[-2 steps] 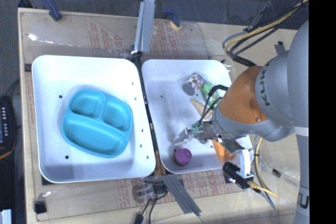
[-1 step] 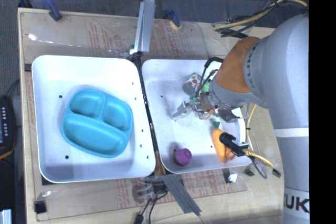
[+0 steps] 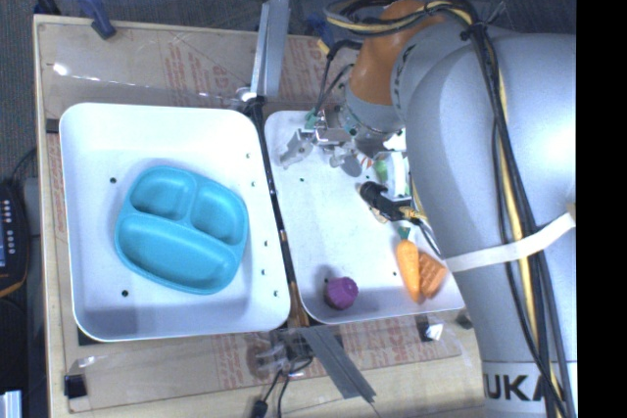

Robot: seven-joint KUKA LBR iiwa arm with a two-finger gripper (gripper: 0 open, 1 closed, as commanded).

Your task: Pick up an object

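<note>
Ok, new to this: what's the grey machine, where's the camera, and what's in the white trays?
The grey machine with an orange band is a robot arm, reaching in from the right. One fixed camera looks down on the bench. The arm's end effector hangs over the upper end of the right bin; nothing is visibly held. That bin holds a small purple object and an orange carrot-like piece. The left bin holds a blue divided plate.

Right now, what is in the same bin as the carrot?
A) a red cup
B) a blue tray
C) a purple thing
C: the purple thing lies in the same bin as the carrot, while the blue tray sits in the other bin.
</note>
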